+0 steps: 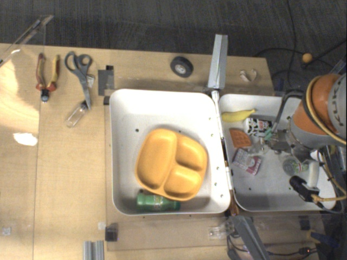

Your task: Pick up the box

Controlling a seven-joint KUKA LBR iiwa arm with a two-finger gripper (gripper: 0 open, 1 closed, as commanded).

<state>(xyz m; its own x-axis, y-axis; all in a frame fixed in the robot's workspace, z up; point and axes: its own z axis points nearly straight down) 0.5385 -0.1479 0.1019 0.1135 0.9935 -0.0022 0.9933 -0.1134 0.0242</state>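
Note:
The box (257, 125) is a small white carton with black print. It lies near the back of the right bin (255, 199), just below a banana (237, 115). My gripper (270, 140) hangs over the right bin, a little to the right of the box and nearer the front. The grey wrist and the orange band reach in from the right. Nothing can be seen held in the gripper.
An orange packet (240, 138) and a clear wrapped item (247, 161) lie left of the gripper. A small round item (291, 166) sits below the wrist. The left bin (124, 145) holds a yellow divided plate (172, 163) and a green bottle (156, 201). Scissors (81, 72) and pliers (45, 75) lie on the bench.

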